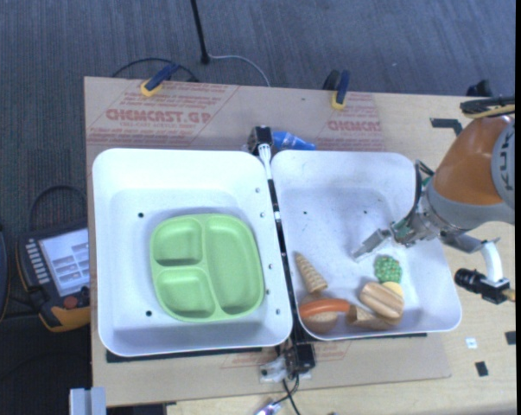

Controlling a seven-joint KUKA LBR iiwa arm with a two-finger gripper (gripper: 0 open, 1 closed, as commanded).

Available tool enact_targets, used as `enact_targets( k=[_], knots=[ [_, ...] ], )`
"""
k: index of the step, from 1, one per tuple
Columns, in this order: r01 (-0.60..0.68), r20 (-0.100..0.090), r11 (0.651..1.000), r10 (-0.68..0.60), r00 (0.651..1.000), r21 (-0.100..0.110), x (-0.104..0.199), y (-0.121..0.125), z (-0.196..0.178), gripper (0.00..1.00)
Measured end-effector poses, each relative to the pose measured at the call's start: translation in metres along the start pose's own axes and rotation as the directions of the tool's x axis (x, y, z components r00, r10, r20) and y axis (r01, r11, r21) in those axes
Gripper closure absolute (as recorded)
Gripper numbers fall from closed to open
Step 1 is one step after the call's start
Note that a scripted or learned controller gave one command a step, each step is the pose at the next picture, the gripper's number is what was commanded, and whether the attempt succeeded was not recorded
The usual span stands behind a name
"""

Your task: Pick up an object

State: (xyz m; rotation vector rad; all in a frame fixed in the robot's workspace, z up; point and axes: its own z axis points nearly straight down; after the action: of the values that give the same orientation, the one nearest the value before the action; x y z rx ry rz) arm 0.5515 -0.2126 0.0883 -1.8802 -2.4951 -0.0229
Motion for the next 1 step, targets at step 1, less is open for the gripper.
enact_targets(
  k=[1],
  knots=[
    [0.579,0.044,0.815,-0.579,0.814,0.003,0.0818,-0.0393,-0.0001,0.00]
  ],
)
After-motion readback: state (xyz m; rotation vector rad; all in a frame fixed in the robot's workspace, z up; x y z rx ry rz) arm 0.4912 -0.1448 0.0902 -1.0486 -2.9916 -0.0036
